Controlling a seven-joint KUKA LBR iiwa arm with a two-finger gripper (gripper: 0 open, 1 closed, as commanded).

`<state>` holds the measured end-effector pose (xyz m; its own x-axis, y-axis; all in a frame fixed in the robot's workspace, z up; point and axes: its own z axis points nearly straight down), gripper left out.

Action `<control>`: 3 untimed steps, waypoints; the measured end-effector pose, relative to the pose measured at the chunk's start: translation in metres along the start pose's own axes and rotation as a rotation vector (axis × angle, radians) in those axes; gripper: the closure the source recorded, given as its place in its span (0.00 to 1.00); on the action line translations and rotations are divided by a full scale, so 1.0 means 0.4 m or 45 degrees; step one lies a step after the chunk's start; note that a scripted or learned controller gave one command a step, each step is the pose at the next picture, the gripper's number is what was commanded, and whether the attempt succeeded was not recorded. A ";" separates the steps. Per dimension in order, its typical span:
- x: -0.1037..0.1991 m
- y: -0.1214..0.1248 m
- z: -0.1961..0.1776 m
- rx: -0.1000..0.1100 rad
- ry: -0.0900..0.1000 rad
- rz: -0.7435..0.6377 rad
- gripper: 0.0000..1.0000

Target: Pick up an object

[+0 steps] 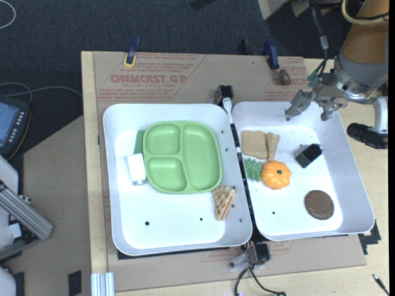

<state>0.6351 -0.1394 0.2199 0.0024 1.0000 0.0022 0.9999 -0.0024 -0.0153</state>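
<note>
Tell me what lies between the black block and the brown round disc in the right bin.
Nothing: in the camera view, the stretch from the black block down to the brown disc is bare white floor of the right bin.

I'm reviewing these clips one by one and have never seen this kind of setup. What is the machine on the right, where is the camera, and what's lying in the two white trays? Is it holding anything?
The machine is a robot arm, grey with an orange band, reaching in from the right. Its gripper, a two-finger claw, hangs open above the far edge of the right bin, with nothing between its fingers. One fixed camera looks down on the bench at a slant.

The left bin holds a green divided plate, a small white block at its left edge and a toy sandwich. The right bin holds toy bread slices, a green leafy piece, an orange pumpkin, a black block and a brown disc.
</note>
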 end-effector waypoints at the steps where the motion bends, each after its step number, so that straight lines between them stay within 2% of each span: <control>1: 0.001 0.007 -0.022 -0.019 -0.003 -0.003 0.00; 3: 0.017 0.006 0.293 -0.010 0.000 -0.005 0.00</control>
<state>0.6357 -0.1324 0.1027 -0.0014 1.0000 0.0020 1.0000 0.0014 -0.0077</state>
